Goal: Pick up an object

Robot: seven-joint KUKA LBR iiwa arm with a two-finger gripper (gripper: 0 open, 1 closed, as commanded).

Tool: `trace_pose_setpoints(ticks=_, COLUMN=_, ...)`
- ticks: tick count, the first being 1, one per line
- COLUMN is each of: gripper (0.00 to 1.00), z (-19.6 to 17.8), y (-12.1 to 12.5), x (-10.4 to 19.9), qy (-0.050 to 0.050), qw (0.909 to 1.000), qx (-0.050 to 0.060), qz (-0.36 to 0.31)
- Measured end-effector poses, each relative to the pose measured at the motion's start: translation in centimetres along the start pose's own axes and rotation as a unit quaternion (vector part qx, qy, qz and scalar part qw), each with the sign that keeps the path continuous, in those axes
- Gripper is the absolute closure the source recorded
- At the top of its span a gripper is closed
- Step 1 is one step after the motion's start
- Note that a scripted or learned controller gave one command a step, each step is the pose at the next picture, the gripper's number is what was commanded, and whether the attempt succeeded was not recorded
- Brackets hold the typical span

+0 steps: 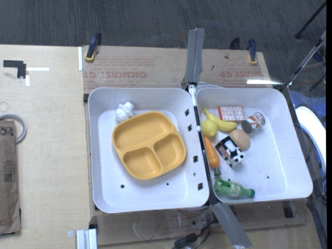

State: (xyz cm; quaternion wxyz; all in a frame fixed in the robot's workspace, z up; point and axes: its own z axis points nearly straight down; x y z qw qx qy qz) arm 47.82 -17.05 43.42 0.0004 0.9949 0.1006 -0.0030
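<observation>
The right bin (275, 154) holds several small objects along its left side. A yellow banana (220, 122) and a yellow pear-like fruit (208, 128) lie beside a red-and-white card (231, 112). A small can (253, 121) lies on its side next to a tan bun-like piece (239, 138). A black-and-white cow toy (230, 151) sits below them. An orange carrot (210, 152) lies along the bin's left wall. A green bottle (234, 189) lies at the front left corner.
The left bin (104, 175) holds a yellow divided plate (149, 144) and a crumpled white object (124, 110). A cardboard sheet (155, 66) lies behind both bins, held by clamps (93, 45). A brown paper bag (9, 170) lies at the far left of the bench.
</observation>
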Motion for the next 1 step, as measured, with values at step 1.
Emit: trace_pose_setpoints(ticks=1, gripper=1.00, z=-0.77, y=0.00, x=0.11, qy=-0.003, qw=1.0000, qx=0.000, qz=-0.001)
